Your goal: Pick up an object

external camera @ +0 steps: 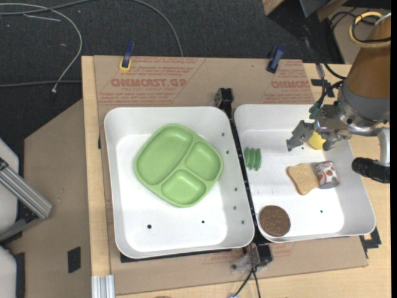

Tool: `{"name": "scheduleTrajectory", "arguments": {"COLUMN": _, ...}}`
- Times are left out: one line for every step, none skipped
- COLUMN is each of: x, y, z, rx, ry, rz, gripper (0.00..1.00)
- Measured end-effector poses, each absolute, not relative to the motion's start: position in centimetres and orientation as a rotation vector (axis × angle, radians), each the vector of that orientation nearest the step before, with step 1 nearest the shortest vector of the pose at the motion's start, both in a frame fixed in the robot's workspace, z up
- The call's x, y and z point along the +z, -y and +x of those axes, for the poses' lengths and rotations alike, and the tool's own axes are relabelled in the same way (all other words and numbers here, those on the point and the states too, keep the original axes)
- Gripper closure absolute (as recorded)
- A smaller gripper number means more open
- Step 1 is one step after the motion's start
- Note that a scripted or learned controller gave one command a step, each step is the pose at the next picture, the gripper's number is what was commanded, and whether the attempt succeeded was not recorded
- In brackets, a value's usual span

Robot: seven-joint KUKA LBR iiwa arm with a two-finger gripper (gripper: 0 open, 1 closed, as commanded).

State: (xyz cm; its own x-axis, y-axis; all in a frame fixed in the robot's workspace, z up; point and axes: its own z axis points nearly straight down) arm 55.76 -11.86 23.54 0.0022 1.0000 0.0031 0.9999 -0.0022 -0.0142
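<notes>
My gripper [317,136] hangs over the back of the right bin [347,228], under the grey wrist and its orange band. Its fingers stand open, one dark fingertip [297,138] pointing left. A small yellow object [317,143] lies between the two fingers, partly hidden by the wrist; I cannot tell whether either finger touches it. Nearer the front lie a slice of toast [302,179] and a small red and white packet [327,174] beside it. A brown round disc [274,220] sits at the bin's front left corner. A small green ridged piece [252,158] lies by its left wall.
The left bin [124,228] holds a green divided plate [178,164]. A black divider bar [239,166] runs between the two bins. A dark part of the arm [372,166] reaches past the right bin's right rim. Blue clamps [128,53] hold the cardboard at the back.
</notes>
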Motion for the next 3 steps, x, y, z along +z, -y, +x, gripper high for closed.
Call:
{"name": "scheduleTrajectory", "arguments": {"x": 24.2, "y": 11.8, "z": 56.0, "rx": 0.0, "ry": 2.22, "rz": -2.22, "gripper": 0.0}}
{"name": "scheduleTrajectory", "arguments": {"x": 20.0, "y": 11.7, "z": 55.8, "rx": 0.004, "ry": 2.217, "rz": -2.218, "gripper": 0.0}}
{"name": "scheduleTrajectory", "arguments": {"x": 13.8, "y": 12.1, "z": 55.9, "rx": 0.005, "ry": 2.215, "rz": -2.218, "gripper": 0.0}}
